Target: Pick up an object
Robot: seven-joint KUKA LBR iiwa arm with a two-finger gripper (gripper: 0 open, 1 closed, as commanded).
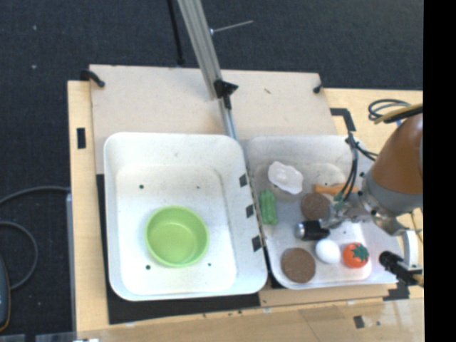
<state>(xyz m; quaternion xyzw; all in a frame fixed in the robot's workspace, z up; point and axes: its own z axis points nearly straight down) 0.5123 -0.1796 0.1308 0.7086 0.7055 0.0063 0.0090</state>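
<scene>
The arm (399, 169) comes in from the right, over the right bin (296, 148). Its fingers (335, 216) hang low in the middle of that bin, just beside a brown ball (314, 205) and a small black thing (311, 229). I cannot tell if the fingers are open or closed, or if they hold anything. Near them lie a white egg (328, 251), a red tomato (355, 255), a brown disc (298, 264), a green block (268, 207) and a clear lump (285, 177). The left bin (128, 155) has a green bowl (177, 236).
</scene>
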